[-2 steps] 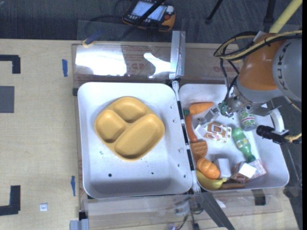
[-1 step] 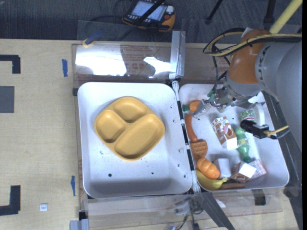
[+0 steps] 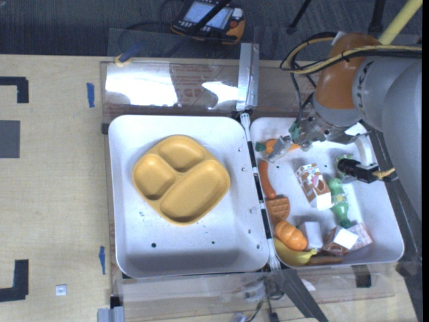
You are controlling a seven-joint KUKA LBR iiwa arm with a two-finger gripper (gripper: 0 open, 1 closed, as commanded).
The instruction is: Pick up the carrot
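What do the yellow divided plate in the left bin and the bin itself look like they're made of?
The yellow three-compartment plate looks like moulded plastic with a matte finish: rounded edges, uniform colour and only soft highlights. The shallow white left bin also looks like plastic or perhaps coated metal, smooth and slightly glossy, with rounded corners and a few small dark specks on its floor; the view leaves that open.

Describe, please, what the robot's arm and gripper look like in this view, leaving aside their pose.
The arm is a thick, rounded grey body with an orange band above the wrist. Black and yellow cables loop over the orange section. The gripper at its end is small, a mix of grey metal and dark parts, too blurred for finer detail.
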